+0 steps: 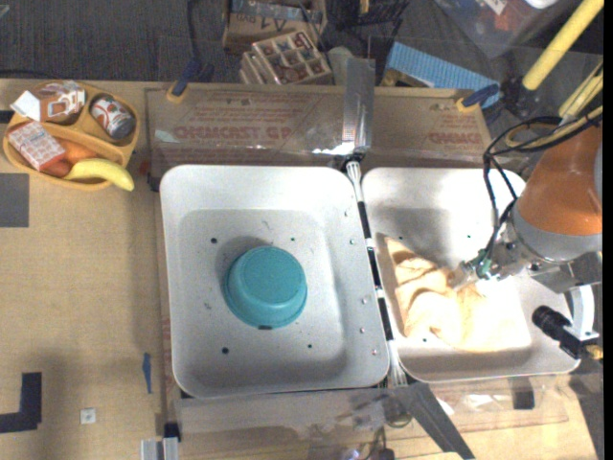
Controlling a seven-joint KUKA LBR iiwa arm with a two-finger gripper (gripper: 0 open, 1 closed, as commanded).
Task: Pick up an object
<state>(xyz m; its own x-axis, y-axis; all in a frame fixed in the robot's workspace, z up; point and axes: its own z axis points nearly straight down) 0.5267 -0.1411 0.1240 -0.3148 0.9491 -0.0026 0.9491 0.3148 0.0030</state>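
A teal bowl (266, 286) lies upside down in the middle of the left bin (192, 199). A crumpled cream and tan cloth (426, 300) lies against the left wall of the right bin (431, 195). My gripper (476, 274) reaches in from the right and sits low at the cloth's right edge, with its tip touching or just above the fabric. The grey wrist and the orange band (565, 199) hang over the right side of that bin and hide part of its floor.
A metal divider (369, 257) runs between the two bins. Behind them lies flat cardboard (259, 127). On the bench at the far left, a yellow dish (67, 161) holds a banana (101, 171) and small food items. Cables (498, 185) trail near the wrist.
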